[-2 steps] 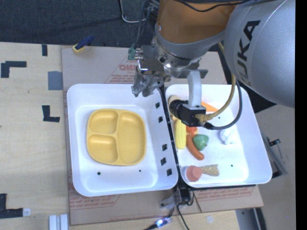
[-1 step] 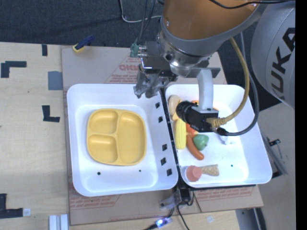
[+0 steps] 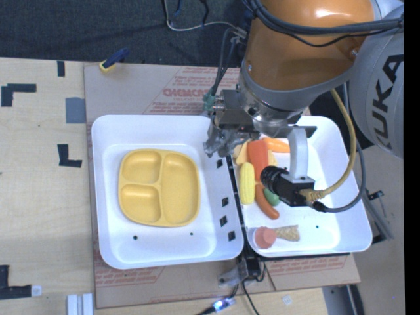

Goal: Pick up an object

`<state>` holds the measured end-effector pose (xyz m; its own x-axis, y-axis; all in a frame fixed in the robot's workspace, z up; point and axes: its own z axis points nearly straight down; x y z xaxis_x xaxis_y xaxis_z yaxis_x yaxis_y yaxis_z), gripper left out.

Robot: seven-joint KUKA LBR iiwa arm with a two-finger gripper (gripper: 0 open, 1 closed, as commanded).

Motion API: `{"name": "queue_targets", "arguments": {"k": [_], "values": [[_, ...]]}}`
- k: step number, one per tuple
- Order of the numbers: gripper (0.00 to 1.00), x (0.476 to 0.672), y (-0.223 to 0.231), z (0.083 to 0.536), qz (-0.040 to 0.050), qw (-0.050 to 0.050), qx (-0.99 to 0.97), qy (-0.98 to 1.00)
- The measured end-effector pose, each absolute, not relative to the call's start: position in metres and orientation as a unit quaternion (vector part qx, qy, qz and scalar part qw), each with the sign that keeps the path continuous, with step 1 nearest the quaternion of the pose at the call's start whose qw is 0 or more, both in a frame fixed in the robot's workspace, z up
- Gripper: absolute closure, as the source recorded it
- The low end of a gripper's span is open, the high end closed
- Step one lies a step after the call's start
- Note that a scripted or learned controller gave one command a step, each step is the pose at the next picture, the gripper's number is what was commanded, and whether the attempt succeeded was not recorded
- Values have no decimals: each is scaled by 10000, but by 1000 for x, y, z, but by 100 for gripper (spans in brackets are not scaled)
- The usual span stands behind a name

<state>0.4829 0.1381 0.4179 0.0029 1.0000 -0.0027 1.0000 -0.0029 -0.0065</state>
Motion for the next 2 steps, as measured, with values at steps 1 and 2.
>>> {"name": "queue_targets", "arguments": {"k": [1,2], "values": [[100,484,141,431,19,3,-7061,-7081],[100,484,141,440,30,5,-7055,-7087]]}}
